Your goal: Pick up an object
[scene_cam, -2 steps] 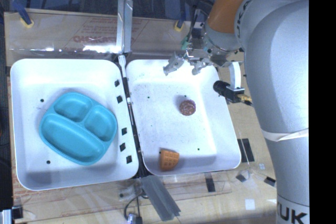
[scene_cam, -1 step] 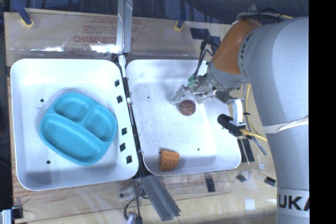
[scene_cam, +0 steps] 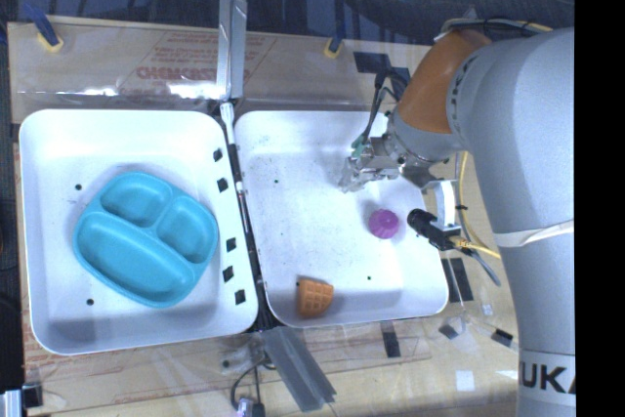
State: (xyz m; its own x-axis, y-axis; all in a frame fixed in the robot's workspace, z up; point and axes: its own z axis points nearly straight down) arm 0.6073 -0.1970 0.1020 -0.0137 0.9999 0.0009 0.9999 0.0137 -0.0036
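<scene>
hovering low over the right bin, near its far right part: gripper, fingers pointed down toward the floor of the bin, nothing visible between them. cannot tell how wide the fingers stand; too small and blurred against the white. just beside and nearer the camera: a purple ball, apart from the gripper. further off, against the near wall: an orange cone-shaped piece. in the left bin: a blue divided tray, well apart. probably best to take the ball as nearest target. centre over it first, then descend straight, closing only once low around its middle, since a round thing likely rolls away from an off-centre pinch.
</scene>
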